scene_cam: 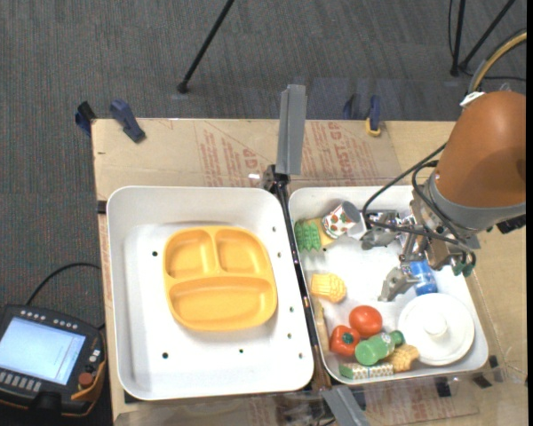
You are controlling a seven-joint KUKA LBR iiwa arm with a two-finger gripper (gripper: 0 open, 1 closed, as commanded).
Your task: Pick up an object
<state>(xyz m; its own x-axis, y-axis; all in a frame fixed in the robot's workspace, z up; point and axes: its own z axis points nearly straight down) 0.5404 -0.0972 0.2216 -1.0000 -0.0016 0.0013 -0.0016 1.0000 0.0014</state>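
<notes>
Pincer (407, 278) is down inside the right bin (475, 362), hanging off the orange wrist. There's a small blue object (422, 277) right at the fingertips; looks like it sits between the fingers, but the metal linkage clutters the view, so I can't say whether they're spread or pinched on it, and I wouldn't call it held. That blue piece is my best guess for the target, since it's the closest thing to the tool. If it's not gripped, the correction is tiny: it lies a hair toward the arm's side of the fingertips, touching or nearly so. Its long axis seems to run roughly up-down in the view, hard to confirm at this size. Other candidates relative to the pincer: white round lid (436, 328) just below it, near; yellow corn (329, 286) off to the far side from the arm, level with the tips; red tomato (366, 319) and red pepper (344, 339) below and further that way; green bottle (378, 348) below those. Green-and-yellow corn piece (312, 234) and a white printed cup (342, 219) sit up and away near the divider. The left bin (124, 327) with the yellow divided tray (219, 278) is well apart and irrelevant here. Risk: a lift with only a marginal pinch drops the blue piece onto the lid.
</notes>
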